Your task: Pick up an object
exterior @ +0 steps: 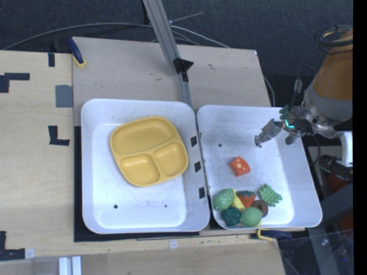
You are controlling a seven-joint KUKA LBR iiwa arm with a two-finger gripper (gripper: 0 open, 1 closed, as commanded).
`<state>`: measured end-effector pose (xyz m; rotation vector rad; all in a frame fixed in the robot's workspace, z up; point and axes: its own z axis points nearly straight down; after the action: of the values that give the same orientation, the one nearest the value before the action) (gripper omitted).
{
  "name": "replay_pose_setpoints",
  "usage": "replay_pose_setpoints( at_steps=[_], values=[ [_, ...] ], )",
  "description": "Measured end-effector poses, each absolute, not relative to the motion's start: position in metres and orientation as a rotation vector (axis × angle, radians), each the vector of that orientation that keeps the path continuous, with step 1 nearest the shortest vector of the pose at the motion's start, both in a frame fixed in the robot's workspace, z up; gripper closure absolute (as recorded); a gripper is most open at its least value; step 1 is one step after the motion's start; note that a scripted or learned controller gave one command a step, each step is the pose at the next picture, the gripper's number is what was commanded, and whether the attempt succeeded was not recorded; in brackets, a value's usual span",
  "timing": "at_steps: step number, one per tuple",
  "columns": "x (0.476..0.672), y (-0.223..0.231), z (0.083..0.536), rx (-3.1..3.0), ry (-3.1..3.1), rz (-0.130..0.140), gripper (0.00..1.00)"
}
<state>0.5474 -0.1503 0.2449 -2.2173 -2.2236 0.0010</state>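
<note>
A small red-orange object [240, 165] lies alone on the floor of the right bin [298, 211], near the bin's middle and well apart from the other contents, which makes it the likeliest candidate for a pick, since fingers could close on it without fouling a neighbour. The remaining items sit bunched against the near wall of the same bin: a light green piece [223, 199], a dark teal piece [231, 216], a round green piece [251, 216], a small orange-red piece [247, 197] and a leafy green piece [269, 195], most of them touching, so any of these would be harder to isolate. The gripper [277, 131] hangs over the far right part of that bin, above and to the right of the lone object and clear of it; nothing lies between its fingers, and whether they stand apart or together cannot be told at this resolution. In the inspector's judgement the pick is not yet begun. The left bin [92, 171] holds a yellow divided tray [149, 150], set at a slant, its three compartments bare. Both bins rest side by side on a pale wooden bench [34, 171] marked with dark tape patches. A grey metal pole [163, 24] crosses the far side of the bench, with thin cables arcing over a dark floor behind.
</note>
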Motion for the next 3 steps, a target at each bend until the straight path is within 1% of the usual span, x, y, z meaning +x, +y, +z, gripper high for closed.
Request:
replay_pose_setpoints(
  at_steps=[1, 3],
  values=[
    [0.544, -0.158, 0.198, -2.218, -2.219, 0.007, 0.00],
    [0.540, -0.147, 0.094, -2.216, -2.219, 0.008, 0.00]
  ],
)
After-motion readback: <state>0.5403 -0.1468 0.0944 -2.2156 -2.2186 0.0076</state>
